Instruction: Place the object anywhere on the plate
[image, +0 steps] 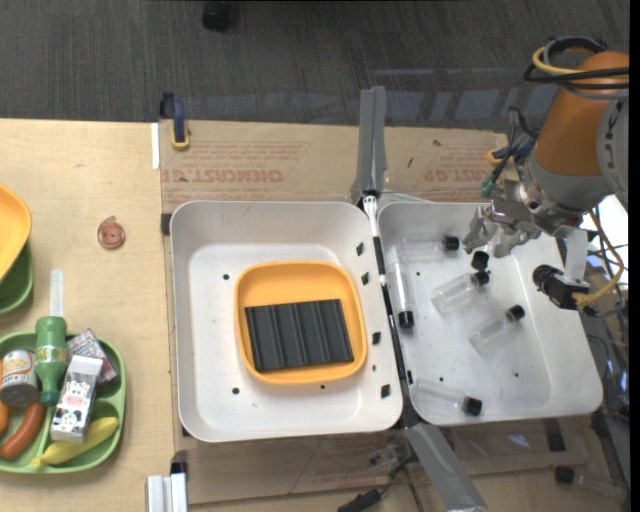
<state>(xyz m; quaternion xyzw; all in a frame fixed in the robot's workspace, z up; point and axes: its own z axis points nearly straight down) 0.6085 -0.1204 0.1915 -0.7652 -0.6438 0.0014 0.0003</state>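
An orange plate (297, 281) lies in the middle of the left bin (200, 330). A black ridged rectangular object (300, 334) rests flat on the plate. My gripper (487, 240) hangs over the far part of the right bin (560, 385), well to the right of the plate. Just below it lies a clear vial (453, 293) with a black cap (482, 277). Another small black cap (479, 260) sits right at the gripper's tip; whether it is held is unclear.
More clear vials with black caps lie in the right bin: one by the left wall (396, 288), one mid-bin (493, 331), one near the front (447, 399). A green tray of toy food (100, 440) and a yellow bowl (12, 232) sit on the left table.
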